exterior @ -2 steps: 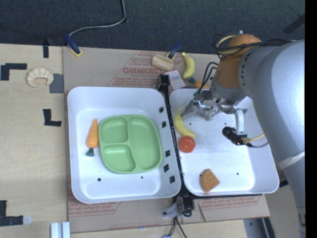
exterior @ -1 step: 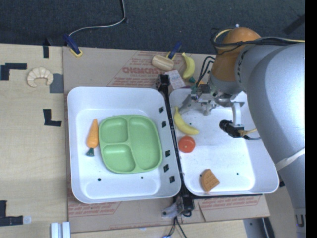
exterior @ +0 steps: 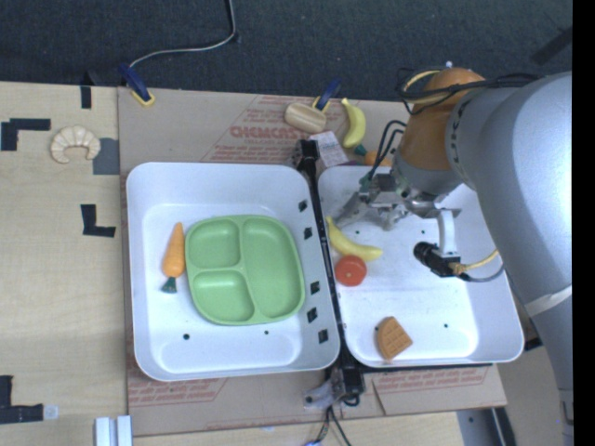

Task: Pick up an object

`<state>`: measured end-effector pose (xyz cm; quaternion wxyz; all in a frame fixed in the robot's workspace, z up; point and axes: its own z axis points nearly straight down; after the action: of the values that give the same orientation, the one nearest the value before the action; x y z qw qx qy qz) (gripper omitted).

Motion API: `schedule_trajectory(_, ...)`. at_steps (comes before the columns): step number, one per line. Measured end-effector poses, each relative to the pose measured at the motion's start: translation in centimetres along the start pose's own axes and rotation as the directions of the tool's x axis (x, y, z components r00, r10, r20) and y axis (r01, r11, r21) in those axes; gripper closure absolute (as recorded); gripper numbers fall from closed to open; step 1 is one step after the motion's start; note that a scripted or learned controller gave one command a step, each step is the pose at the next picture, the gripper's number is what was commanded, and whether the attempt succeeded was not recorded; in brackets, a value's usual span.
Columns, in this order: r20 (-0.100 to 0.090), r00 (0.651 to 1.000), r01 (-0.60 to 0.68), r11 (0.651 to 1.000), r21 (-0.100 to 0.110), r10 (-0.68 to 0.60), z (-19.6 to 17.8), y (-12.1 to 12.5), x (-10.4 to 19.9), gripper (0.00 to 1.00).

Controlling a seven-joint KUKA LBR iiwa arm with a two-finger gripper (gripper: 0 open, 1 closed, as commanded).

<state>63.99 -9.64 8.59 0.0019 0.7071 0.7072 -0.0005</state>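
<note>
My gripper point(exterior: 370, 214) hangs low over the upper left part of the right bin point(exterior: 465, 323), open, with nothing between its fingers. Just below it a yellow banana point(exterior: 353, 243) lies on the bin floor, and a red tomato point(exterior: 350, 270) sits beside the banana's lower side. A brown bread piece point(exterior: 393, 337) rests near the bin's front edge. The grey arm with its orange band point(exterior: 437, 137) reaches in from the right and hides the bin's right part.
The left bin point(exterior: 158, 342) holds a green divided plate point(exterior: 245, 268) and a carrot point(exterior: 174, 251). Behind the bins lie a second banana point(exterior: 353, 124), a bread roll point(exterior: 305, 115) and a small packet point(exterior: 327, 147). A croissant point(exterior: 74, 143) lies far left.
</note>
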Motion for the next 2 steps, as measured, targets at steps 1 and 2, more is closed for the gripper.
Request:
schedule_trajectory(1,-0.003,1.0,0.002,1.0,0.0,-0.002,0.1,2.9,-0.1,0.0)
schedule_trajectory(2,-0.001,1.0,0.0,1.0,0.0,0.0,0.0,-0.9,0.2,0.0)
